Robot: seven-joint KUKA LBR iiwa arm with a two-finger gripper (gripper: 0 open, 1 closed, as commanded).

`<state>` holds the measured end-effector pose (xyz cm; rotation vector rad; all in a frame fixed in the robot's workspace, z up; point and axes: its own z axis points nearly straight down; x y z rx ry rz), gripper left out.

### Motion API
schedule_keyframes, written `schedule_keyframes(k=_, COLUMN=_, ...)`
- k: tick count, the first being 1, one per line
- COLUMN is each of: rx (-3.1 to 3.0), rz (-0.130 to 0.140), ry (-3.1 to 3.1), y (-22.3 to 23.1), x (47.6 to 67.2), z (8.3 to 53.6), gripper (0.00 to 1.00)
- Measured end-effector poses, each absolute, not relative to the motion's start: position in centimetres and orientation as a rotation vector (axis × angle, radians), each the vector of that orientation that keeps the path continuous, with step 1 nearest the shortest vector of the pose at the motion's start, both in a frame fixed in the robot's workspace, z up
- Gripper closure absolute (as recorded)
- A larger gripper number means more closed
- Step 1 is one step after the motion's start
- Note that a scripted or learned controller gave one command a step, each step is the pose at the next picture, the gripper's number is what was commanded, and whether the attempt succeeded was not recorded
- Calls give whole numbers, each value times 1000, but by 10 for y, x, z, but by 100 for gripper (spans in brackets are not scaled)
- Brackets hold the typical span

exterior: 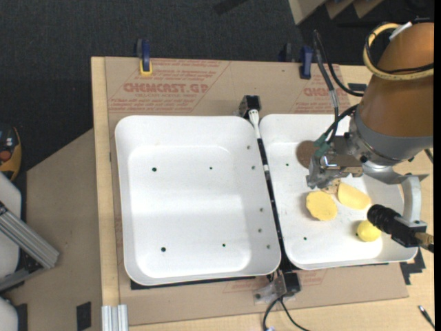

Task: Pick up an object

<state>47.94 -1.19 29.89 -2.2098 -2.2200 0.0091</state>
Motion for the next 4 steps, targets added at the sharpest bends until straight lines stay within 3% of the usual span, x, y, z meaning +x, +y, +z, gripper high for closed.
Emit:
schedule_keyframes(k=1, rx=-2247, rz=-1, ry=-2215, y=-157, x=484, z=377, gripper=100)
schedule_keyframes(k=2, rx=-2200, rz=6, ry=-2228, y=-27, x=478, z=287, gripper=100)
schedule_keyframes(k=3, rx=-2228, rz=-26, ry=-2238, y=0, x=527, z=488, gripper=100)
schedule_keyframes(k=4, rx=-2224, rz=13, ry=-2208, y=-54, x=486, z=385, gripper=100)
